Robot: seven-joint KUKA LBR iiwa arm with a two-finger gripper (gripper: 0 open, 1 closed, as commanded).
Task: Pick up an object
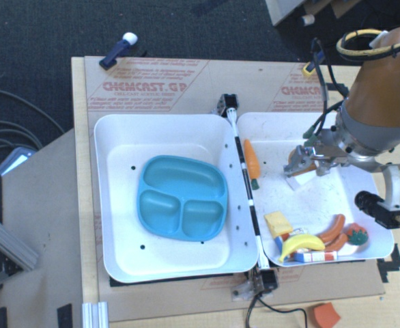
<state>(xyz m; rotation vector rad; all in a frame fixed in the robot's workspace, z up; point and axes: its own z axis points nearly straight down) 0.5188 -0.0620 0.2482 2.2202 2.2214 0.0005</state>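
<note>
From my seat I see the grey arm with its orange band reaching in from the right, its metal two-finger gripper (pixel 302 170) low over the upper middle of the right shallow white bin (pixel 275 125). I cannot tell how it is set or whether it has hold of anything.

The pickable toys sit along that bin's edges. A small orange carrot (pixel 252 161) lies against the left wall, well apart from the gripper. Crowded into the near corner are a yellow block (pixel 278 222), a yellow plastic banana (pixel 302 243), a red sausage (pixel 332 228), a red tomato-like piece (pixel 356 235) and a white marker (pixel 317 256). The bin's middle floor, just below the gripper, is bare white and gives open room.

The left white bin (pixel 111 183) holds a blue divided plastic plate (pixel 182 197), with bare floor all round it.
</note>
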